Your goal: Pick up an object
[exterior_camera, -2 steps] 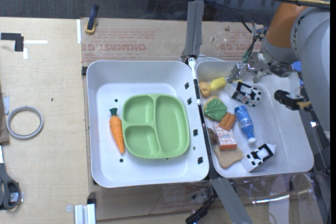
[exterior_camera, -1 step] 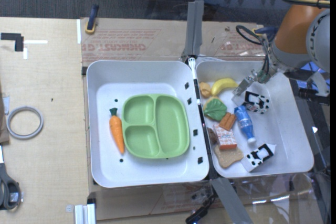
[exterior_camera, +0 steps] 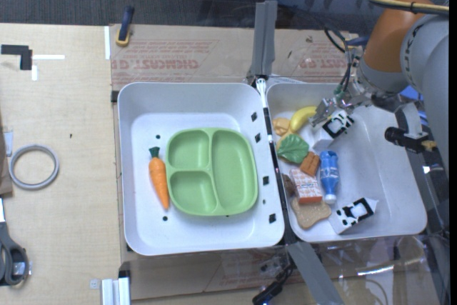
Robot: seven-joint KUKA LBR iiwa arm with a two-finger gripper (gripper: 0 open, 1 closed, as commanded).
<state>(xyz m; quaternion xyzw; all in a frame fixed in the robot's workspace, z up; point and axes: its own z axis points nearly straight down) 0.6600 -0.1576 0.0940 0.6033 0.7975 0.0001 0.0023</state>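
the gripper (exterior_camera: 330,109) hovers in the right bin (exterior_camera: 389,186), just beside the banana (exterior_camera: 303,116); i cannot tell how its jaws stand; best to centre over the banana, then descend squarely.

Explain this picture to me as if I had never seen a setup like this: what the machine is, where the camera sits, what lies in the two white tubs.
One camera, fixed above the bench, looks down at a slant. The grey machine with the orange band is a robot arm reaching in from the right; its gripper hangs low over the right bin. Whether its jaws grasp anything is unclear.

The left bin holds a green divided plate with a toy carrot beside it. The right bin holds a heap of toy food along its left side: a banana, a green leafy piece, a blue bottle, a slice of bread, and two black-and-white pieces.

On the bench at far left lies a grey ring.
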